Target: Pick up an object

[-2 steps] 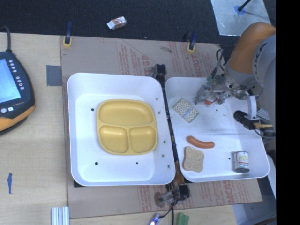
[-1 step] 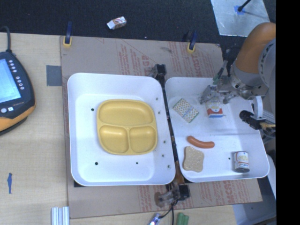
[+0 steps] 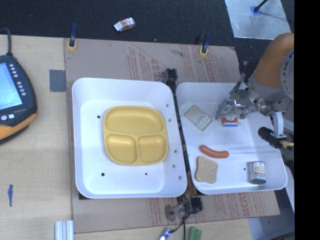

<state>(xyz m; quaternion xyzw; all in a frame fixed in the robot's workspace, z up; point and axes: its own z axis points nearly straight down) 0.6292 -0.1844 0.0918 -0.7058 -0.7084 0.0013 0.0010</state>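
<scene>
My gripper hangs low over the back of the right bin, reaching in from the right. Directly under its tip lies a small red, white and blue carton, touching or nearly touching it; nothing shows the carton as lifted. Left of it rests a green-checkered packet. Nearer the front are a toy sausage, a slice of toy bread and a small tin can.
The left bin holds a yellow divided plate. A teach pendant sits on the bench at far left. A crumpled wrapper lies on the dark floor behind the bench.
</scene>
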